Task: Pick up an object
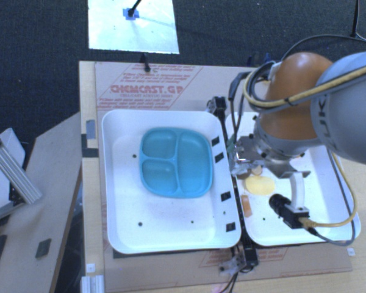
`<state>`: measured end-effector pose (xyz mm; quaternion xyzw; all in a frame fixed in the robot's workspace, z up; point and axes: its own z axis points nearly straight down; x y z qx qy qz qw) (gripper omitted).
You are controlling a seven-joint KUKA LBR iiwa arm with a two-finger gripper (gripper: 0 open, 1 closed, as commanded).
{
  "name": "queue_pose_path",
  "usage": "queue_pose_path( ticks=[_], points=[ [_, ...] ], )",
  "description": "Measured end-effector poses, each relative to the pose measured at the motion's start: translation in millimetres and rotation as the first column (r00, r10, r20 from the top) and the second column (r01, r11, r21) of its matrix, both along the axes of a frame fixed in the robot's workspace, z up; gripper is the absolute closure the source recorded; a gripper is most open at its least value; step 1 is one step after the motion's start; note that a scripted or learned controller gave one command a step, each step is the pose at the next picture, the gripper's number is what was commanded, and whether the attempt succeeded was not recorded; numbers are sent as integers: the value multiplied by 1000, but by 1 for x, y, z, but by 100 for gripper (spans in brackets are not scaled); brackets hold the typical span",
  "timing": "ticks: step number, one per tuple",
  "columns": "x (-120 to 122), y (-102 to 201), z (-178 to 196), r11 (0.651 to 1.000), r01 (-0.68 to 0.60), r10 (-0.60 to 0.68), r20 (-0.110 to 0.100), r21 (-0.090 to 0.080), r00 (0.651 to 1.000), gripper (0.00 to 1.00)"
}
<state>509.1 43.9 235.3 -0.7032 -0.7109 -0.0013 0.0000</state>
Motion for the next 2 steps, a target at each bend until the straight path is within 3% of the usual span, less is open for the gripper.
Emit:
queue_pose_path(
  ticks=[1,2],
  points=[
    [-9,41,-6,1000,2,-2,-2,-1,1000,100],
    [-9,39,-6,1000,6,-6,-1,-1,1000,0]
  ],
)
